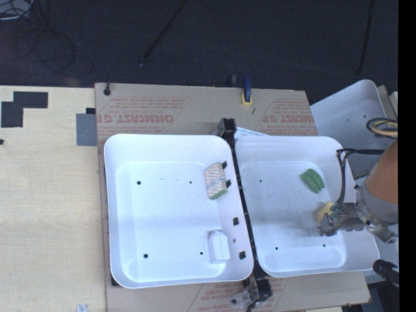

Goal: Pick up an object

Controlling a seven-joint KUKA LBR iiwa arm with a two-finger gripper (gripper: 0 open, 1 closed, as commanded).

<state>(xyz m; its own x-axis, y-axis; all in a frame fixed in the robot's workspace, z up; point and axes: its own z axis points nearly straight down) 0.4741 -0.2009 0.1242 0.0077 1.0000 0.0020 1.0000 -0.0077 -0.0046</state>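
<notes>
**Tool low in the right bin, beside a small yellow piece**

While the arm [383, 187] reaches in from the right edge of the frame, its tool [333, 225] sits low over the floor of the right bin [286, 265], in that bin's lower right part. A small yellow object [325, 210] lies touching or just beside the tool's tip; whether it is between the fingers cannot be told from this slant, and how wide the tool stands is equally unclear, since the dark tip blurs into one mass.

Other candidates lie elsewhere. A green object [312, 180] rests above and a little left of the tool, near but apart from it. In the left bin [123, 239], a speckled pad [215, 180] leans by the right wall near the divider, and a pale white block [218, 245] lies lower down, hard to pick out against the plastic.

The yellow piece looks to be the target. To do this well, the tool should be centred so the piece sits squarely between both fingers rather than at one side, settle close to the bin floor without pressing into it, close fully, then rise straight up. The bin's right wall is near, so any sideways drift risks pushing the piece away instead of gripping it.
</notes>
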